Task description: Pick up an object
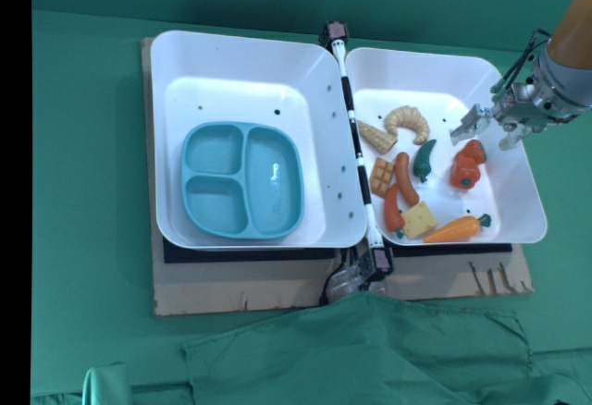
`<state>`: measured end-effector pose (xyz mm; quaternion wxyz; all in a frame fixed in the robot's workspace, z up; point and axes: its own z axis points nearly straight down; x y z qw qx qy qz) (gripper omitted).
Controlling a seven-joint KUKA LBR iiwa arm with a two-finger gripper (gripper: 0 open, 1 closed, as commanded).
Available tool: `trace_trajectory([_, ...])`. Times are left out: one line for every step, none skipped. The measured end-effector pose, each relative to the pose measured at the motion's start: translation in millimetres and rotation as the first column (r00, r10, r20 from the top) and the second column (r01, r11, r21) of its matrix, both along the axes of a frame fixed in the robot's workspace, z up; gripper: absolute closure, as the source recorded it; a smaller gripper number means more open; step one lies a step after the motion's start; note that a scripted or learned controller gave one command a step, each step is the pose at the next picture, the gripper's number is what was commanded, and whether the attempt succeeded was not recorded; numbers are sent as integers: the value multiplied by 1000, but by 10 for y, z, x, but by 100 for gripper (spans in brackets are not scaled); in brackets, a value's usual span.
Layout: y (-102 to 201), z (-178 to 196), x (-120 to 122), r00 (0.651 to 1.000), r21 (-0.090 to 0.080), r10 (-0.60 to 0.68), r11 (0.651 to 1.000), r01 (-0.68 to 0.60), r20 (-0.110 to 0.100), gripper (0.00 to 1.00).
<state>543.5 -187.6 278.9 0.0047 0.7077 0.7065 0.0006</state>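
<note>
Right then, the hand [487, 128] hovered open and empty over the right bin [518, 200], just above the red pepper [467, 165], near the croissant [410, 121].

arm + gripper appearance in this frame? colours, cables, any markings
The arm shows an orange band above a grey wrist section. Dark thin cables loop along its left side down to the gripper, which is silver-grey metal with pale fingers. No markings are legible at this size.
</note>
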Motion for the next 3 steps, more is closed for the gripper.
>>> trace_trajectory([3, -813, 3, 1000, 4, -3, 1000, 4, -9, 0])
trace_trajectory([14, -688, 963, 1000, 1, 3, 1000, -3, 5, 0])
trace_trajectory([21, -727, 1593, 1000, 2, 4, 1000, -4, -5, 0])
